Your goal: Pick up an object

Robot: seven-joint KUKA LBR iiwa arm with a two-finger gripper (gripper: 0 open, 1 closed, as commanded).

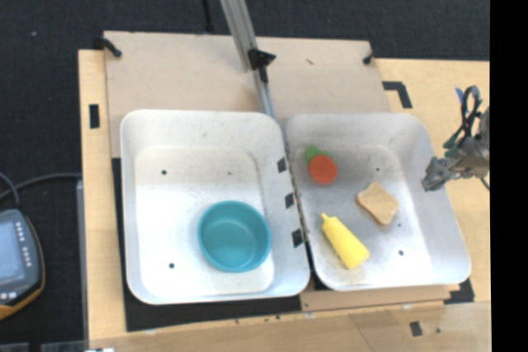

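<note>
I see the gripper [437,176] at the right edge of the right bin [412,132], just above the rim — nothing held, and I cannot tell how it is set. Pick not yet begun. Candidates lie in that bin: tomato [322,169] near its left wall, bread slice [379,203] mid-right, yellow bottle [344,241] toward its front edge. Blue bowl [234,237] sits in the left bin [148,136], front right.

Right bin [429,202]: yellow bottle [344,241] lying flat near front; tan sponge-like block [379,203] just beside it; orange-red carrot-like toy [321,167] toward back.
</note>
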